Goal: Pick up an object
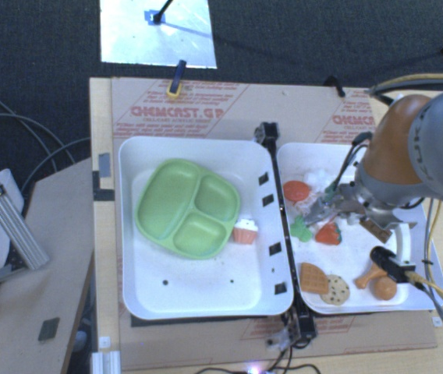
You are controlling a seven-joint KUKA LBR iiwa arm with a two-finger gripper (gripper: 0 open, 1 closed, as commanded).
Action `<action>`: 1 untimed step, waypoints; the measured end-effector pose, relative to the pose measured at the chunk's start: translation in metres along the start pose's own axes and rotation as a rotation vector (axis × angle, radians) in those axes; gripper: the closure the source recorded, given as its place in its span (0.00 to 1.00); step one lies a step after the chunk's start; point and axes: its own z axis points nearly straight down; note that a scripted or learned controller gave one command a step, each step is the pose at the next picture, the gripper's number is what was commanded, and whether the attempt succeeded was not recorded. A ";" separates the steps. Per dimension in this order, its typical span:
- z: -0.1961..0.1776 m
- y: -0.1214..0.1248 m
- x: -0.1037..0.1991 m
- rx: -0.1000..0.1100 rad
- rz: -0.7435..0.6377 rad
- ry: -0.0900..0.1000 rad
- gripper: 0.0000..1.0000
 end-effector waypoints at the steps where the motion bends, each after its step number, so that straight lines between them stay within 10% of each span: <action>1: -0.001 0.039 -0.064 -0.004 0.002 -0.002 0.00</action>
